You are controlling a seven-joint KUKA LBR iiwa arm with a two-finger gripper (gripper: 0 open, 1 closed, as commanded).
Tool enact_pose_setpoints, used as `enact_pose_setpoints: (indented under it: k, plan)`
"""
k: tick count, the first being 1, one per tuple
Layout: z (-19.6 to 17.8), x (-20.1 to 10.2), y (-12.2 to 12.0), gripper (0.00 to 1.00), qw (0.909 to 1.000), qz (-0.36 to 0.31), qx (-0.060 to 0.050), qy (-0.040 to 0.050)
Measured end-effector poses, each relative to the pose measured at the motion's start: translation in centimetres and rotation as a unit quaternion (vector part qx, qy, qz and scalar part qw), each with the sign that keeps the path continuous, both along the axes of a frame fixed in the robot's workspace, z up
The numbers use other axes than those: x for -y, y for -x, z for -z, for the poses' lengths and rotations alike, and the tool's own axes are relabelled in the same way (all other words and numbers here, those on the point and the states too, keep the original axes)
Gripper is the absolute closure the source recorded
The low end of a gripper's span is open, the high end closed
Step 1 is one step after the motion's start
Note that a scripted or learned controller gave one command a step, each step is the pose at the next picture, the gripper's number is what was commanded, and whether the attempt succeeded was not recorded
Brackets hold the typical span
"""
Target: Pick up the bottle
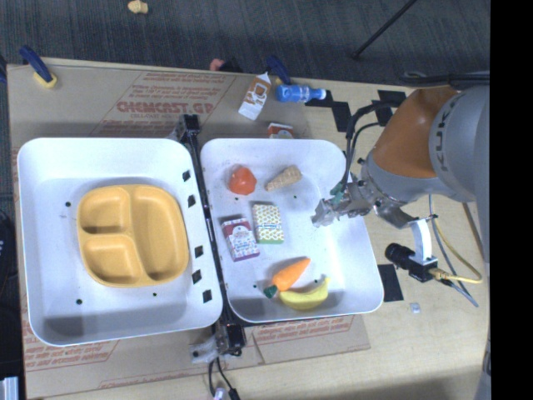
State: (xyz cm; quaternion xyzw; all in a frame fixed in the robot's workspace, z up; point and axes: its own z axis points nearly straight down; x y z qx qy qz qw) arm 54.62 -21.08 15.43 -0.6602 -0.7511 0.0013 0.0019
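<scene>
- Bottle (300,94): blue, on its side on the worktop (400,323), outside the right bin (354,257), just past its far rim and near that rim's middle.
- Gripper (323,215): over the right bin's floor, in its right half, about midway between far and near rims; well apart from the bottle; nothing seen in its grasp. Spread or closed: cannot tell from this angle.
- Arm (425,144): grey with an orange band, reaching in across the right bin's right rim.
- Tomato (241,180): in the right bin's far left part.
- Cone (284,177): just right of the tomato, tilted, near the right bin's far rim.
- Green box (268,222): flat at the right bin's centre, left of the gripper and apart from it.
- Red box (239,238): flat beside the green box, towards the right bin's left rim.
- Carrot (290,274): in the right bin's near part, slanted.
- Banana (306,295): touching the carrot, close to the right bin's near rim.
- Carton (255,97): on the worktop past the right bin's far rim, left of the bottle.
- Small packet (281,129): against the right bin's far rim, between that rim and the bottle.
- Left bin (50,165): flush against the right bin's left rim, with a yellow tray (133,232) of three compartments on its floor.
</scene>
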Motion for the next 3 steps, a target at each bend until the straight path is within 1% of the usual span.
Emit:
enact_pose_setpoints:
  k: [1, 2, 3]
  plan:
    - [-2.8, 0.0, 7.0, 1.00, 0.9944, -0.105, 0.000, -0.0009]
    - [-10.9, 0.1, 6.9, 1.00, 0.9910, -0.134, 0.002, 0.0002]
    - [-5.5, 0.0, 7.0, 1.00, 0.9811, 0.194, -0.001, -0.0003]
